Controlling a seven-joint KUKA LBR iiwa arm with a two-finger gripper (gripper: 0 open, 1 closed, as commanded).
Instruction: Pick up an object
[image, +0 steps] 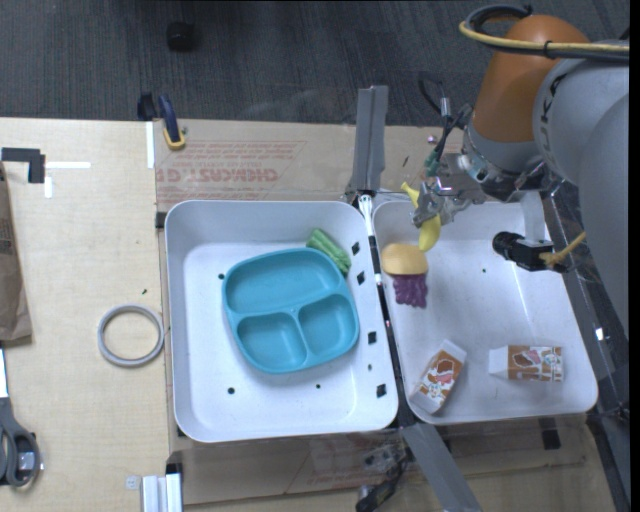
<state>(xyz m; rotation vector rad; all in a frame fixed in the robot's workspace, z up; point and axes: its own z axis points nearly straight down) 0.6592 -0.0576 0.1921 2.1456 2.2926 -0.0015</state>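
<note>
Reaching in from the right, the grey and orange arm is holding its gripper (432, 213) over the far left corner of the right bin (560, 400), fingers pinching a yellow banana (428, 232) that is hanging above the floor. Just below it are lying a tan and purple toy (406, 272), a small carton (438, 378) and a box (528, 363). A blue divided plate (289, 309) is sitting in the left bin (190, 330).

We see two bins side by side on the counter (80, 260). In the left bin (190, 380) lies a divided plate (290, 310). In the right bin (480, 390) a muffin (405, 260) sits near the dividing wall, with two small cartons (438, 378) (527, 363) toward the front. The tool (432, 212) hangs over that bin's back edge. A ring (130, 334) lies left of the bins.
</note>
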